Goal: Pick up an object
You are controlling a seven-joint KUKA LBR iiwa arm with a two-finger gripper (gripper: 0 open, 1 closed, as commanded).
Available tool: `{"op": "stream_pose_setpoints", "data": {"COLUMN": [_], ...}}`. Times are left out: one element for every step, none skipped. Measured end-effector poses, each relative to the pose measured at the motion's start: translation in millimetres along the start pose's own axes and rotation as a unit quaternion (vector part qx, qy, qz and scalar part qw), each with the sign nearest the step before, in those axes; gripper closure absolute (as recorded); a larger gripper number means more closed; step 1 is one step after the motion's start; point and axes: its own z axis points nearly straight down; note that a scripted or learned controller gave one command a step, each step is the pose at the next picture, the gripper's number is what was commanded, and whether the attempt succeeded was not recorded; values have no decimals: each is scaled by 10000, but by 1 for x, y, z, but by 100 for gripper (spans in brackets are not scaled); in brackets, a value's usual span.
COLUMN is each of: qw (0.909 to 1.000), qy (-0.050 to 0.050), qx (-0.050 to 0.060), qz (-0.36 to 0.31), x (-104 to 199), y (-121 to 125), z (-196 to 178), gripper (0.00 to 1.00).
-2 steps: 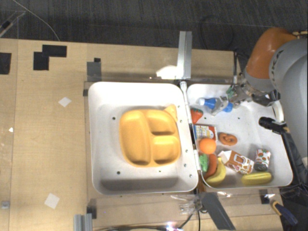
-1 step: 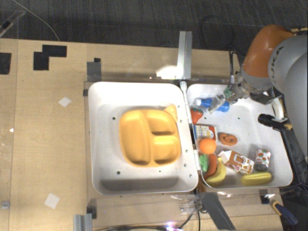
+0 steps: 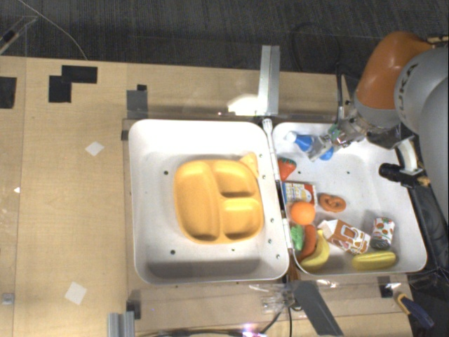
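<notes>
My gripper (image 3: 328, 144) hangs low over the far end of the right bin (image 3: 410, 209), below the orange band on the arm. A small blue object (image 3: 304, 143) lies just to its left, and another bit of blue (image 3: 325, 154) shows right under the gripper tip. I cannot make out whether that blue piece is touched or held. Further toward the front of this bin lie a red item (image 3: 286, 167), a small printed carton (image 3: 298, 192), an orange (image 3: 303, 213) and a brown doughnut (image 3: 332, 203).
The right bin's front holds a juice carton (image 3: 345, 236), a banana (image 3: 317, 253), a green item (image 3: 297, 237), a yellow oblong piece (image 3: 373, 260) and a small printed cup (image 3: 383, 232). A yellow divided tray (image 3: 214, 201) lies in the left bin (image 3: 151, 188).
</notes>
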Motion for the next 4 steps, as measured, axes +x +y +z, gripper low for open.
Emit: {"op": "stream_pose_setpoints", "data": {"qw": [10000,9980,9961,9950], "qy": [-4,-7,17,-12], "qx": [-60,-29,23,-29], "qz": [45,-633,-881,-999], "x": [49,21,-48,6], "y": [28,14,-58,-167], "z": [-91,-139,-54,20], "gripper": [100,100,100,100]}}
